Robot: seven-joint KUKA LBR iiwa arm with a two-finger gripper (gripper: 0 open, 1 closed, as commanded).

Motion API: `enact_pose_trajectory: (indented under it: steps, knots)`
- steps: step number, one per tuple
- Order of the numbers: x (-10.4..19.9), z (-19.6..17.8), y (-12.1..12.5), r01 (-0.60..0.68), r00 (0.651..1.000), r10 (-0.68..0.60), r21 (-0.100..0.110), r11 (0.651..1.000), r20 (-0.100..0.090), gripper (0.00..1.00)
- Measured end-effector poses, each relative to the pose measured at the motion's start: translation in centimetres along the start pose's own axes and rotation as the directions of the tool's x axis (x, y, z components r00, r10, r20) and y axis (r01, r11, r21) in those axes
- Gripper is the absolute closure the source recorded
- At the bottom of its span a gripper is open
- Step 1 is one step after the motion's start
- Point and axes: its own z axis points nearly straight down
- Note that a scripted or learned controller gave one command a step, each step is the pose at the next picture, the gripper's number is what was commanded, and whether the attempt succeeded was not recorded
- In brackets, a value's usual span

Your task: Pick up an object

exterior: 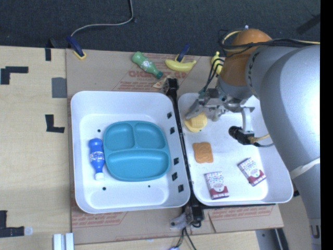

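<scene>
The gripper [200,113] hangs low over the far left corner of the right bin [276,189], its metal fingers [193,108] pointing down at a pale yellow round item [196,123] that lies just under and in front of them; whether they touch it cannot be told. Nearer the camera from the gripper lies an orange cracker-like square [203,152], and beyond that two small red-and-white packets [216,184] [252,171]. To the gripper's left, across the bin walls, the left bin [83,108] holds a blue divided plate [137,150] with a small blue bottle [96,158] beside it. Behind the gripper, on the bench, lie a green bottle [146,64] and a banana [180,64].
</scene>
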Motion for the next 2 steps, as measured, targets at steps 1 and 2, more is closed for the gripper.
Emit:
enact_pose_trajectory:
  steps: [1,2]
  knots:
    - [-0.82,-0.02,0.01,0.0,1.0,0.0,0.0,1.0,-0.001,0.0]
    - [-0.37,-0.02,0.0,-0.001,1.0,0.001,0.0,1.0,0.0,0.0]
